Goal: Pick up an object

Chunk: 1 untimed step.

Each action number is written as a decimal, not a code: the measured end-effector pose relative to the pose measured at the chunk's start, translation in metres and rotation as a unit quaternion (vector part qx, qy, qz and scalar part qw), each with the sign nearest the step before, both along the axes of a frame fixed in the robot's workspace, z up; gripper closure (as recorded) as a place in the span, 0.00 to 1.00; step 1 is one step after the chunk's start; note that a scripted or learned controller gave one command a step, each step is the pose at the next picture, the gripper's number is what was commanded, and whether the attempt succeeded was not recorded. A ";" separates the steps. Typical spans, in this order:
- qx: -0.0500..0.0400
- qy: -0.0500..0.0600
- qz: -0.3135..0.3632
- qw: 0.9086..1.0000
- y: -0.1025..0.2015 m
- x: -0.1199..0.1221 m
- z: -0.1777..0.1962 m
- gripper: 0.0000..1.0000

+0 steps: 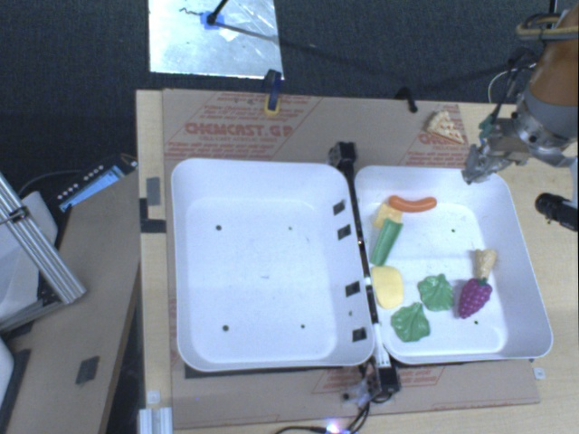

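The grey robot arm with its orange band comes in from the right, and its pincer hangs over the far right corner of the right shallow white plastic bin, just above the rim. The pincer is small and dark here, so I cannot tell how it is set, and nothing shows in it. All the toy food lies lower down in the right bin, apart from the pincer. A long orange toy hot dog lies near the far side. Just below it is a small yellow toy piece, touching a long green toy vegetable that points down toward a round yellow toy lemon. Two green leafy toy pieces sit near the front, one beside the lemon and one lower down. A purple toy bunch of grapes lies to the right of them, with a small tan toy piece just above it. The left shallow white plastic bin sits beside the right one, joined by a dark strip with clips. Both bins rest on brown cardboard on the table. A toy pizza slice lies on the cardboard behind the right bin. A shiny silver sheet lies farther back.
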State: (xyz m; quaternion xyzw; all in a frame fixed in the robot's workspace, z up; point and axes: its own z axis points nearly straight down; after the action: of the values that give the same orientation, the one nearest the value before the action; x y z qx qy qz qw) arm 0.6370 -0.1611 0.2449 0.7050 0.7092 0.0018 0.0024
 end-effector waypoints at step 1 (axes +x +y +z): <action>-0.001 -0.007 0.001 1.000 0.022 0.034 0.137 1.00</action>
State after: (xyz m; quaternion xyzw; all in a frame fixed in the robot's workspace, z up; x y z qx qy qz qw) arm 0.6714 -0.1394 0.3819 0.7041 0.7100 0.0055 0.0081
